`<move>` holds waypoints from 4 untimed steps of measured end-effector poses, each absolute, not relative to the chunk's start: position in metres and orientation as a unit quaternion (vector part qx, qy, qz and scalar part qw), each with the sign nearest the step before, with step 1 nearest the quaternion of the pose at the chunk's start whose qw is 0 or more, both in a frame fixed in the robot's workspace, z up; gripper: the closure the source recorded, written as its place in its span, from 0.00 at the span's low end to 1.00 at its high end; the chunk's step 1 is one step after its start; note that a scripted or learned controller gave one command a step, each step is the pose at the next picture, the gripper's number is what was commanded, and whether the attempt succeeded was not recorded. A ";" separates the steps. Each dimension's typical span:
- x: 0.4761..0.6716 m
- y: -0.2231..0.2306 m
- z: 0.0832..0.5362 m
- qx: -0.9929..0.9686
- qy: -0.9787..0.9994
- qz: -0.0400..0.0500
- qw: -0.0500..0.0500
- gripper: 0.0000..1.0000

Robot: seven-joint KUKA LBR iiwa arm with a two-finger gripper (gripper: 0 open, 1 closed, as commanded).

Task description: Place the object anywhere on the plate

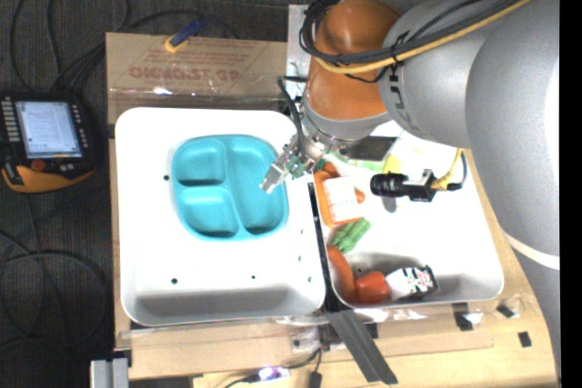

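Observation:
A blue divided plate (223, 186) lies in the left white bin (155, 286). My gripper (278, 174) hangs over the plate's right rim, close to the wall between the two bins, and points down and to the left. Nothing can be made out between its tips. In the right bin (464, 259) lie an orange and white carton (338, 200), a green piece (348, 233), an orange carrot-like piece (337, 263), a red round piece (370, 287) and a black and white bottle (412, 280).
The arm's orange band and grey body cover the back of the right bin. A cardboard sheet (195, 64) lies behind the left bin. A tablet-like pendant (44, 134) sits on the floor at far left.

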State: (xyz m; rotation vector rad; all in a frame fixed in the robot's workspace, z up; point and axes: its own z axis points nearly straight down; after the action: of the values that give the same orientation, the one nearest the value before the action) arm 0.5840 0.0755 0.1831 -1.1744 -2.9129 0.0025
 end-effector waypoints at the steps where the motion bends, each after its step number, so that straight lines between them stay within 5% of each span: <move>1: 0.584 0.076 0.192 -0.374 -0.927 0.000 0.001 1.00; 2: 0.496 0.158 0.102 -0.305 -0.952 -0.002 -0.001 1.00; 3: 0.489 0.115 0.091 -0.413 -0.911 -0.008 -0.004 1.00; 4: 0.544 0.098 0.183 -0.346 -0.938 0.001 0.000 1.00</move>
State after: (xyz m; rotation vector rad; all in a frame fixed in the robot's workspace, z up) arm 0.5440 0.0982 0.1832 -1.0884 -2.9468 0.0020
